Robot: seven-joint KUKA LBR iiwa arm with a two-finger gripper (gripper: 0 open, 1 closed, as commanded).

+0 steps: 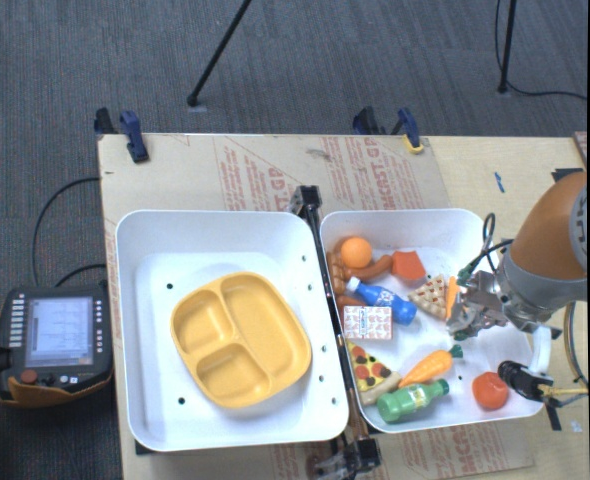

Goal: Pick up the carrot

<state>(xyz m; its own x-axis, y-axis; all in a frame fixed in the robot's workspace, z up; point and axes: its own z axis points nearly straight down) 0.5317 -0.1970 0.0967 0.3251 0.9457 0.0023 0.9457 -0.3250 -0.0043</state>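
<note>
Cardboard-topped worktop [275, 168]: the arm's jaws [465, 320], their state impossible to tell, hang just above the carrot [427, 367] in the right bin [395, 218].

Glossy white plastic bins [135, 268], smooth yellow plastic tray [240, 338], printed cardboard bench top [265, 168]

The carrot [427, 367] lies in the right bin [445, 218], crowded on most sides. The green bottle [412, 400] touches it from below-left and the pizza slice [371, 372] lies just beside its left tip. The gripper [465, 320] hangs near its leafy right end. Between the carrot and the red tomato [490, 390] there is bare white floor, and also above the carrot, under the blue bottle [383, 301] and the waffle piece [430, 294]. The left bin [135, 268] has open floor around the yellow divided plate [239, 338]
</note>
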